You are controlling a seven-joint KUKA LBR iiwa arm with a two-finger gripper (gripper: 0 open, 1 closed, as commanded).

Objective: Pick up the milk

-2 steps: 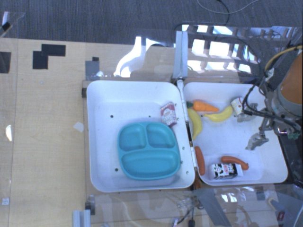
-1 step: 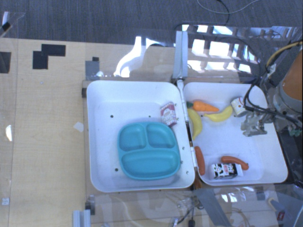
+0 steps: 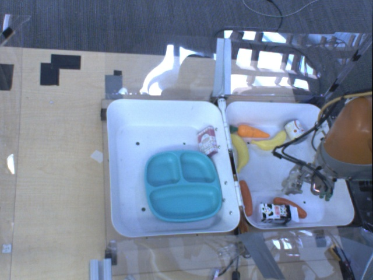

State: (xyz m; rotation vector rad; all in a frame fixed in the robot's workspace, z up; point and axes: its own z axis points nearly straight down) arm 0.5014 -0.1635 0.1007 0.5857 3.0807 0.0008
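Milk [image 3: 274, 212]: small carton with black-and-white cow patches, lying on its side at the near edge of the right bin [image 3: 344, 212]. Long axis ran roughly left to right across the view; which end was the top could not be told. No lettering on it could be read.

Sausage [image 3: 289, 206]: red, lying just behind the milk and touching or nearly touching it, slanting toward the right. A second red sausage [image 3: 246, 196] lay against the right bin's left wall.

Gripper [image 3: 304, 181]: hung over the right bin, above and to the right of the milk and near it but apart. Nothing was seen between its parts, and how far it stood open could not be told. Arm [image 3: 349, 139]: orange band, at the view's right.

Banana [image 3: 239, 149], carrot [image 3: 253, 132] and a second yellow piece [image 3: 271, 140]: far-left part of the right bin. White cup [image 3: 292, 127]: just beyond them.

Left bin [image 3: 125, 156]: held a teal divided plate [image 3: 183, 185] and a small red-and-white pack [image 3: 207, 140] at its right wall; print unreadable.

Counter [image 3: 52, 174]: light wood, with black tape marks [image 3: 58, 67].
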